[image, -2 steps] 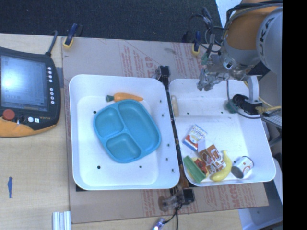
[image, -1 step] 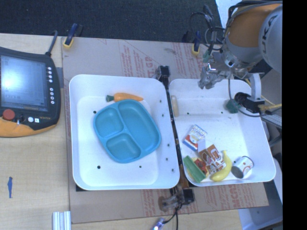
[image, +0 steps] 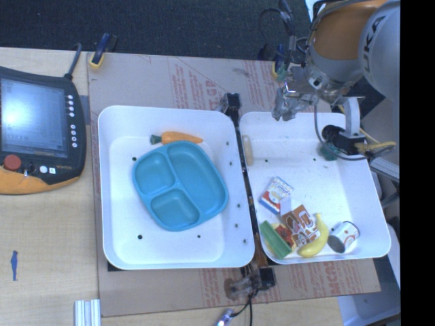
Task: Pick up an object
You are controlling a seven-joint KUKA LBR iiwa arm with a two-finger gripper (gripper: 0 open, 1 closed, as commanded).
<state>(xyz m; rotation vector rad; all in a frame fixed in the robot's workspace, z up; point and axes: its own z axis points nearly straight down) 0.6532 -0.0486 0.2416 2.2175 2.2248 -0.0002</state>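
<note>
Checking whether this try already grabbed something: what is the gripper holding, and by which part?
Nothing shows between the fingers of the gripper; it sits at the far edge of the right bin, apart from the objects.

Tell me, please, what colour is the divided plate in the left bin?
Light blue; the divided plate shows plainly in the camera view.

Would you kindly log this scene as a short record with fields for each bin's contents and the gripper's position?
left bin: blue divided plate, orange carrot at its far edge
right bin: small carton, snack packet, green item, banana, can, clustered at near end
gripper: above the right bin's far rim, holding nothing visible
left of bins: control pendant
</note>
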